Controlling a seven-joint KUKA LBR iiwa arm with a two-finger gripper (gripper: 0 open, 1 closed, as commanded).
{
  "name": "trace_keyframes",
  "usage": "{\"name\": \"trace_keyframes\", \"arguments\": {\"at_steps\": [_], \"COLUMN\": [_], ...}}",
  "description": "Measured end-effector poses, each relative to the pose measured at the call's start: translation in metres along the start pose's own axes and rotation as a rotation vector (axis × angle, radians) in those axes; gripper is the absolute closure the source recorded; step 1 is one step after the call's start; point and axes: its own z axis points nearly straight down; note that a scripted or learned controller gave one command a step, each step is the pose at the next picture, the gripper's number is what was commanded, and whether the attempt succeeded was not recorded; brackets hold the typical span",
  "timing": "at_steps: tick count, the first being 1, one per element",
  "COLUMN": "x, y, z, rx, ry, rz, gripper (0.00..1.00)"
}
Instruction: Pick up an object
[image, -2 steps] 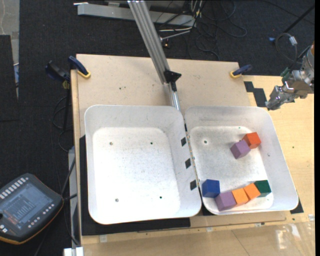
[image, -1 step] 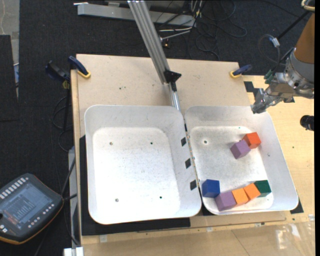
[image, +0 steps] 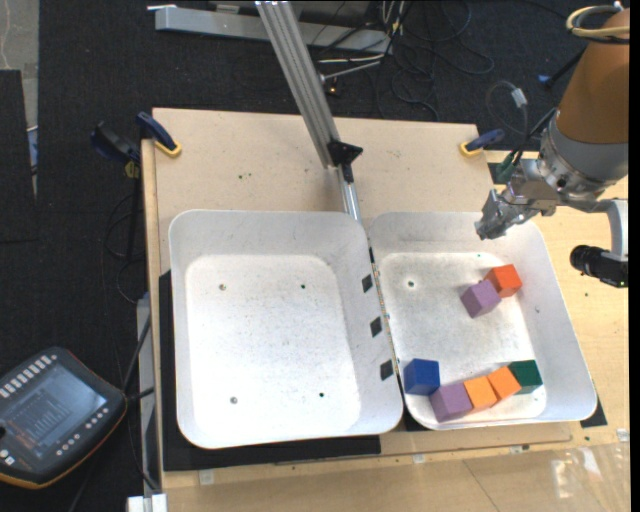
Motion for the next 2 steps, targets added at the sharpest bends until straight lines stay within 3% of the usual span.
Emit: {"name": "trace_keyframes", "arguments": {"at_steps": [2], "x": [0.098], "y": [-0.025], "z": [0.015], "rx": [0.000], "ry": [0.001], "rz": [-0.002], "gripper": [1.00]}}
